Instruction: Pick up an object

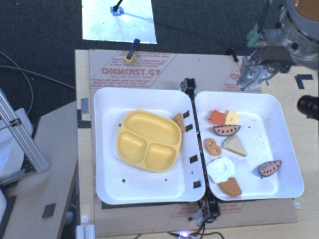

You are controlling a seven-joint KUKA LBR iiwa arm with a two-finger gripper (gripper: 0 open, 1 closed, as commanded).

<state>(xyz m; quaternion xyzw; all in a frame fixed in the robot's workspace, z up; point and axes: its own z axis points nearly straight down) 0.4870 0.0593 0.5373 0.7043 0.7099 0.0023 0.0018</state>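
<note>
Hovering claw (247,78) – above right bin's (286,128) far rim | grip unreadable – fingers blurred, arm cropped

Materials and finishes, taken outward from the yellow tray (148,140)

Yellow tray: smooth moulded plastic, soft sheen. Left bin (107,180) beneath it and right bin (286,148) beside it: white plastic, smooth, faintly speckled. Food pieces (227,148) right of the tray: matt, painted look. Tabletop (149,69) behind the tray: printed brown cardboard, matt. Tool (249,77) far right of it: bare grey metal.
</note>
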